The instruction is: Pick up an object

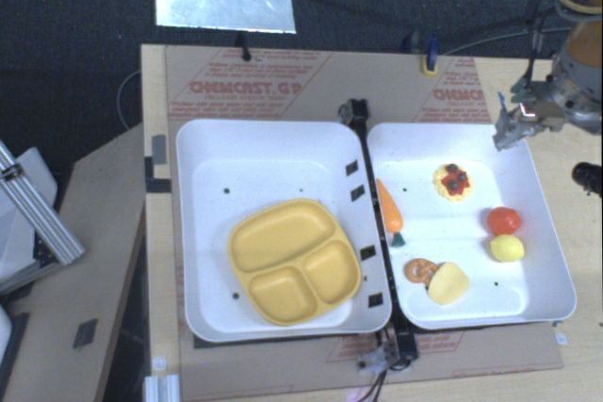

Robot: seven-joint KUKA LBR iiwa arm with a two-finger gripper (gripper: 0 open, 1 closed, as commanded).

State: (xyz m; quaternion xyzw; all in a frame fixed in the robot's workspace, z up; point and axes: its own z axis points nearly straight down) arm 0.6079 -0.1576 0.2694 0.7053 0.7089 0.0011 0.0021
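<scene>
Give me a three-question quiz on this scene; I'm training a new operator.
1. True or false: the yellow tray lies in the left bin.
2. Which item touches the divider side of the right bin? A tomato B carrot C lemon
3. Over which corner of the right bin is the gripper?

Key: 1 true; 2 B; 3 the far right corner.

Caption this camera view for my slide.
Gripper above right bin's far corner; carrot, tomato, lemon untouched.
</scene>
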